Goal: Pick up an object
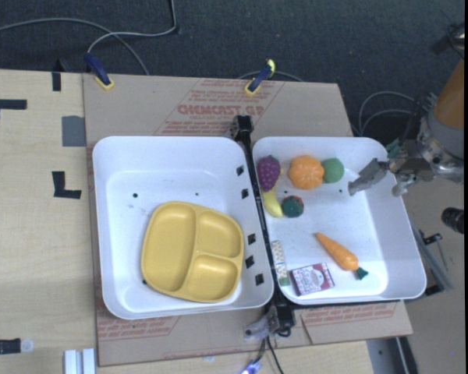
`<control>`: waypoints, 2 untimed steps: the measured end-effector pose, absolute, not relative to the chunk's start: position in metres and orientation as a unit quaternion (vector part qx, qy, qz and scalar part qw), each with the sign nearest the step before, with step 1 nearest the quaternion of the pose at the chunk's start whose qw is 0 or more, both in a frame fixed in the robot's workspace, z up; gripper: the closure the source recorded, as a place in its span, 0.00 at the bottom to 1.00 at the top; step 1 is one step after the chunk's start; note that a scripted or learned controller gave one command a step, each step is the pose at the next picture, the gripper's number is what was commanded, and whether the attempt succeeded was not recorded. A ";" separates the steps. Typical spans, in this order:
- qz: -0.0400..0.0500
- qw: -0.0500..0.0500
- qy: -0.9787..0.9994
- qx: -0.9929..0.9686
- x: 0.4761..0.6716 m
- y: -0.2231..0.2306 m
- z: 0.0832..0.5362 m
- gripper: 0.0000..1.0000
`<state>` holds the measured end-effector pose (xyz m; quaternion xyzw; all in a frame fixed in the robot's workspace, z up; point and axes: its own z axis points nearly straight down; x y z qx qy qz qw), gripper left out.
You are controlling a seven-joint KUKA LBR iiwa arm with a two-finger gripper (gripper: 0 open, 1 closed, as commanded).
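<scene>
The worktop (31,232) is pale wood with some black tape marks on its left part, and a brown cardboard sheet (210,107) with red printed letters lies on it under both bins. Two clamps with yellow and blue handles (259,78) hold the far edge of the cardboard. Behind the worktop the floor (296,14) is dark grey carpet, and thin cables (140,29) run across it.

The left bin (117,209) holds a yellow divided plate (192,251), which lies flat near the front of the bin. The right bin (390,279) holds the toy food. A purple grape bunch (267,171), an orange fruit (306,172) and a green round piece (332,169) stand in a row near the far wall. Just in front of them are a yellow banana (272,203) and a dark green and red piece (292,206), close together. A carrot (339,252) lies at a slant in the middle, and a small dark red packet (311,278) lies near the front wall.

The gripper (378,174) is over the right rim of the right bin, at the far right side (the arm comes in from there, grey with an orange part above). Its fingers are spread apart and there is nothing between them. They are near the green round piece but apart from it.
</scene>
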<state>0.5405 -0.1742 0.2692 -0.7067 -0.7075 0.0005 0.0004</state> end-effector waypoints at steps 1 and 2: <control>0.001 0.002 -0.707 -0.707 0.505 -0.164 0.154 0.00; -0.001 0.000 -0.707 -0.707 0.497 -0.160 0.086 0.00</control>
